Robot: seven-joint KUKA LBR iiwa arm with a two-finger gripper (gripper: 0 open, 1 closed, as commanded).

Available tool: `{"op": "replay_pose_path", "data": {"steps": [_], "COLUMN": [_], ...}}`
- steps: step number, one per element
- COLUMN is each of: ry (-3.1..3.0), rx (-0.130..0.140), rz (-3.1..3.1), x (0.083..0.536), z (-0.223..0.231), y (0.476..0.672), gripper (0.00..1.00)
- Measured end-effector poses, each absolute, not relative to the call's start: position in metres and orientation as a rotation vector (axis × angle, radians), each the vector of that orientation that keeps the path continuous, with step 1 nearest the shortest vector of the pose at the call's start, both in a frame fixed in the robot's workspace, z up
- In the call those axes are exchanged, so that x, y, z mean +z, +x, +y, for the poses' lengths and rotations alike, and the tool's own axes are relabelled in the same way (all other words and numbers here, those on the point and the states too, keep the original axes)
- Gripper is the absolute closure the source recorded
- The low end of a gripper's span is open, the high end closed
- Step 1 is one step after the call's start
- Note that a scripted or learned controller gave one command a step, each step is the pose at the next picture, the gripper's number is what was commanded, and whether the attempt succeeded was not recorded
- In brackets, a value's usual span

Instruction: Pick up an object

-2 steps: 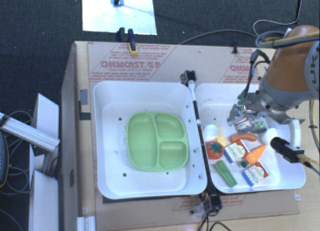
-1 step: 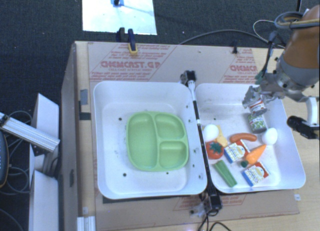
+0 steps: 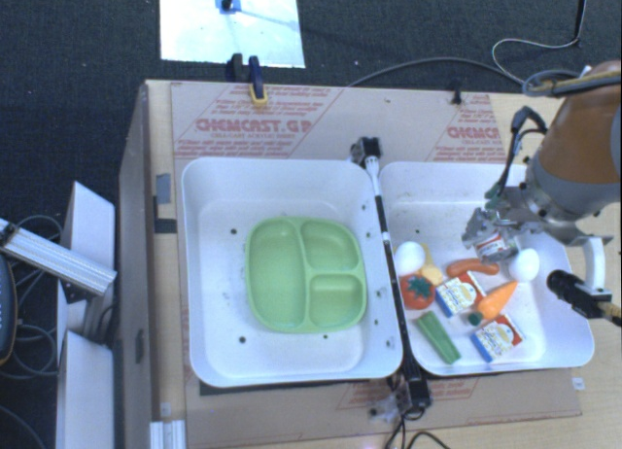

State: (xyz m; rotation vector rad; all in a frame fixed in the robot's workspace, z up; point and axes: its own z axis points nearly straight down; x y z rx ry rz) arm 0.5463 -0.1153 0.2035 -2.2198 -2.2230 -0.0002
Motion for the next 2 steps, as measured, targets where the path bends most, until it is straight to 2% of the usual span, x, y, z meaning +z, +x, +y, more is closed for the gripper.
{"op": "replay_pose_path", "data": {"steps": [1,2], "ry": [-2.222,-2.221], "rx": [-0.002,0.0], "rz": [-2.225,-2.222], "x": [0.23,0.187], "z": [-0.145,-0.153], "y": [0.569,0.486], "gripper": [1.0,1.0]}}
